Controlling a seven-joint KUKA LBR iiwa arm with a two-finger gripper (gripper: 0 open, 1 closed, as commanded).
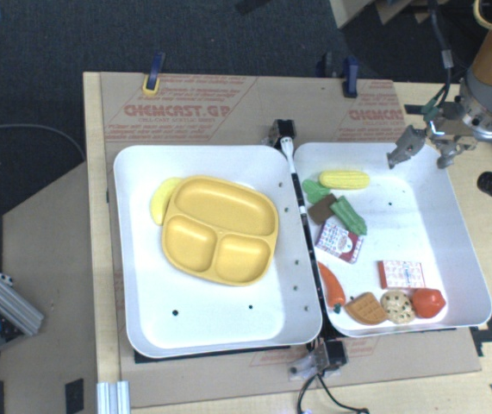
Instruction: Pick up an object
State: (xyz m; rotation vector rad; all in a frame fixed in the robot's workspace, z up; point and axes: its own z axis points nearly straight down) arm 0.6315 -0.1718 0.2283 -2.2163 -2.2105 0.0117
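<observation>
My gripper hangs over the far right corner of the right bin, open, with nothing between its fingers. Left of it lies a yellow corn cob. Below the cob are a green leaf piece, a brown block, a green pickle and a red-and-white packet. Along the near edge sit an orange-red carrot, a toast slice, a cookie, a red tomato and a pink-and-white box.
The left bin holds a yellow divided plate with a yellow banana-like piece tucked at its left edge. Clamps stand at the bench's far edge. The bins' black divider runs between them.
</observation>
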